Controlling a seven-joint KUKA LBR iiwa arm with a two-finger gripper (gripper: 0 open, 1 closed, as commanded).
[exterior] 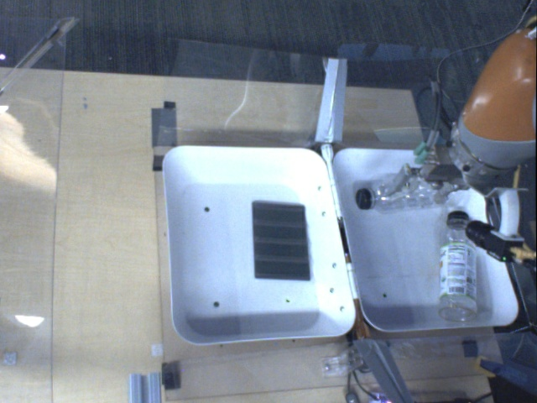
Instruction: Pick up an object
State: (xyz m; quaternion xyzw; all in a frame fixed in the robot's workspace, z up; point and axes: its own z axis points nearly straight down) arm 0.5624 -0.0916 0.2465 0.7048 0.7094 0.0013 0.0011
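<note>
The pale wooden desk (92, 250) carries 2 shallow white bins touching along a shared edge. The left bin (193, 225) sits near the middle of the desk, the right bin (394, 292) just beside it toward the right. Small black brackets (168, 116) stand against the left bin's corners. A clear panel (252, 82) rises behind the bins.

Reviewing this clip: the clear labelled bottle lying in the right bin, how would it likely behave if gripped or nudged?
The labelled bottle lies on its side on the right bin floor, so a sideways nudge would probably roll it. It looks see-through and thin-walled, likely light and somewhat squashy. Its smooth clear plastic may slip between fingers; the paper label might grip better.
</note>
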